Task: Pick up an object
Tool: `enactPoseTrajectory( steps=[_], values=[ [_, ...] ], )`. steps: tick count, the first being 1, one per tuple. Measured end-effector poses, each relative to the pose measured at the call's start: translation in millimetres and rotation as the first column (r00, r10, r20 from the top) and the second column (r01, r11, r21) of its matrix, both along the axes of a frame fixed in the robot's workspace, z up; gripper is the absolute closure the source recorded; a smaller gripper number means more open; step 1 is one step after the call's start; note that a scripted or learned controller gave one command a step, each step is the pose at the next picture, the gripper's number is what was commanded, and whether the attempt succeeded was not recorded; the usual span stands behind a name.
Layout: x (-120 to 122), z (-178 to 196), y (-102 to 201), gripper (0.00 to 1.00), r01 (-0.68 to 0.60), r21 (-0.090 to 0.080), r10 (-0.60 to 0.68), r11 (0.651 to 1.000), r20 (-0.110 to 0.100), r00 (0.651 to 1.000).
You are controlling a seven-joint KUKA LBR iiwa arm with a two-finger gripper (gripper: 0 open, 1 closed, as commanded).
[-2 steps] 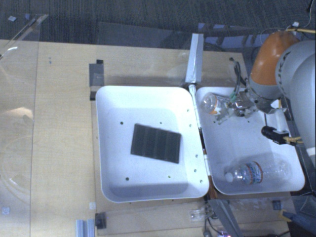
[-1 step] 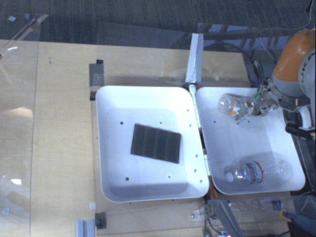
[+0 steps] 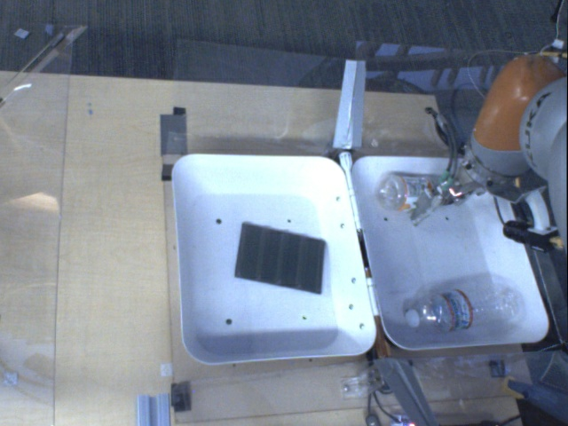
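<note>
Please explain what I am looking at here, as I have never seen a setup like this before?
This is one picture from a fixed camera above a bench, looking down at a slant. The grey arm with an orange band is a robot reaching in from the right. Its pincer is low in the right bin, against a clear bottle; whether it holds it is unclear. A second clear bottle with a label lies nearer the front. The left bin holds a dark flat rectangular pad.
</note>
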State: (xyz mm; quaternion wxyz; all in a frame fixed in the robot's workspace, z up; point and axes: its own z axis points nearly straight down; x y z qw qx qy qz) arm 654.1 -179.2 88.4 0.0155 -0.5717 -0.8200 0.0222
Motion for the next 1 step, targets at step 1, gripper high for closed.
enactPoseTrajectory(
  steps=[1],
  values=[
    [-0.8,8.9,-19.4,0.0,-0.205,0.022,0.204,0.978,0.041,0.978]
  ],
)
